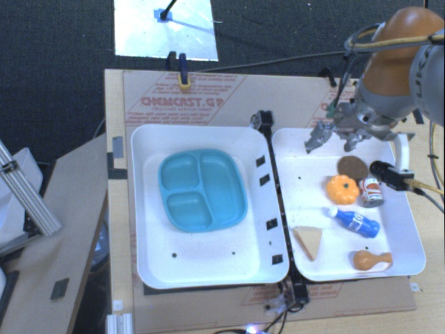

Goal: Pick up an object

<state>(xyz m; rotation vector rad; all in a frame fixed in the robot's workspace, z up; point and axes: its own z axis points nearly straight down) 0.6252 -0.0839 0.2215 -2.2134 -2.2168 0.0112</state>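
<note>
Table (pixel 201 92) carries two white bins side by side. Left bin (pixel 149 207) holds a blue divided plate (pixel 203 190), lying flat near its middle. Right bin (pixel 306 186) holds the small stuff, all along its right half: brown round cookie (pixel 352 166) at top, orange pumpkin (pixel 343 189) just below it, small can (pixel 371 193) touching beside the pumpkin, blue bottle (pixel 354 222) lying on its side under those, bread slice wedge (pixel 308 241) toward the bin's left edge, chicken drumstick (pixel 372 259) near the bottom right corner. Arm (pixel 400 54) comes in from the right. Gripper (pixel 336 138) hovers over the right bin's upper part, fingers spread apart, nothing between them, up-left of the cookie.
</note>
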